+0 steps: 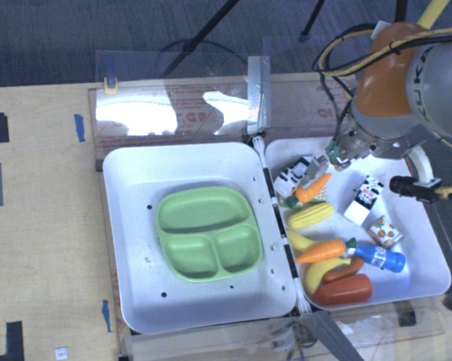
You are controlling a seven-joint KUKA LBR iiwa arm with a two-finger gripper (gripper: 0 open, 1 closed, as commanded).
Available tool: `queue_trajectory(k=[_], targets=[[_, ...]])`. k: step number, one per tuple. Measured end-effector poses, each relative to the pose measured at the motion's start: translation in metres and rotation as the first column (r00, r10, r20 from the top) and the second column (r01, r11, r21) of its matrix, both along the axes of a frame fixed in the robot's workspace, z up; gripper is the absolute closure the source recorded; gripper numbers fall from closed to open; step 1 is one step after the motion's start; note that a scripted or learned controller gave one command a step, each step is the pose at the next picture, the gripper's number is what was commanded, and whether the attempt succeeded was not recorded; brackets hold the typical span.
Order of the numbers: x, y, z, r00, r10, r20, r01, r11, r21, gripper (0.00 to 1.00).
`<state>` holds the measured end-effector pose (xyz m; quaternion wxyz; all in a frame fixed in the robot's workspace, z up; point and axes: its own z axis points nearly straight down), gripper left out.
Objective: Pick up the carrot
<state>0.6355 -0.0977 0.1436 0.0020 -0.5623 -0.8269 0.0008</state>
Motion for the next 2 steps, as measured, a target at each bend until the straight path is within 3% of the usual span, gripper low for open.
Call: queue_trajectory(k=[1, 2], targets=[[0.03, -0.022, -0.053, 0.926, 0.378, -0.012, -0.378, 0.926, 0.011, 0.0], [-0.023, -0.004, -0.011, 0.74, 0.672, 0.004, -0.672, 0.74, 0.002, 0.0]])
